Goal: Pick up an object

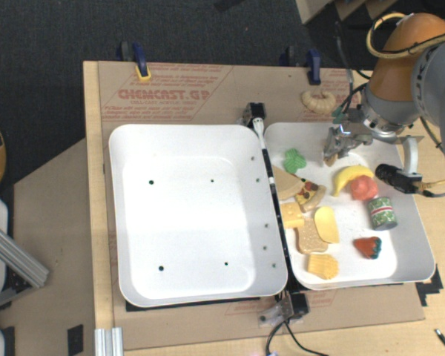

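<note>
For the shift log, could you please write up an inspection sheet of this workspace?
Surface: wooden bench with two shallow white bins; left bin, right bin.
Job's things: toy food in the right bin, including yellow banana, green leafy piece, red strawberry, small can.
Clutter: nothing seen.
Gripper: gripper above the right bin's top edge, nothing held.
Cables: black cable at the bench front.
Surroundings: dark carpet.

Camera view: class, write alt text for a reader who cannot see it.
A grey arm's gripper hangs over the right bin, above toy foods: a banana, a can, a strawberry, cheese. The left bin sits alongside.
</note>
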Controlling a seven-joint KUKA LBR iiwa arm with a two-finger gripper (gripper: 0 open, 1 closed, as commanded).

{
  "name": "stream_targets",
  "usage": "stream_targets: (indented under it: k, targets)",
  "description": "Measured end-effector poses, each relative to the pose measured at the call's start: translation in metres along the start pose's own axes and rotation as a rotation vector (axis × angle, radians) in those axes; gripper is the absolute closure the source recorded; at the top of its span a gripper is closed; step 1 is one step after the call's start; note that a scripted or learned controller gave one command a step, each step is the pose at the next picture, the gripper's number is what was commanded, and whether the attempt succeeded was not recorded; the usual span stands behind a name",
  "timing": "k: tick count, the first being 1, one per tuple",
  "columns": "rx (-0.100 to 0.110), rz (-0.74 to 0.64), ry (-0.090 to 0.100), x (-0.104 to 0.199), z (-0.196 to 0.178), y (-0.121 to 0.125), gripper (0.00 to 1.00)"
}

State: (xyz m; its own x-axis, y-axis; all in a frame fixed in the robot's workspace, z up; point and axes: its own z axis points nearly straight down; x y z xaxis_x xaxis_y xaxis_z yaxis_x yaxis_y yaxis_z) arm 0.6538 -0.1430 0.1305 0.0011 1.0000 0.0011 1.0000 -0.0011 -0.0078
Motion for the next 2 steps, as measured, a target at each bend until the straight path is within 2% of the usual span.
stream_targets:
  k: [1, 2]
  targets:
    - [-0.014, -0.001, -0.005, -0.055, 0.034, 0.013, 1.0]
    - [-0.015, -0.004, -0.002, -0.009, -0.041, 0.014, 1.0]
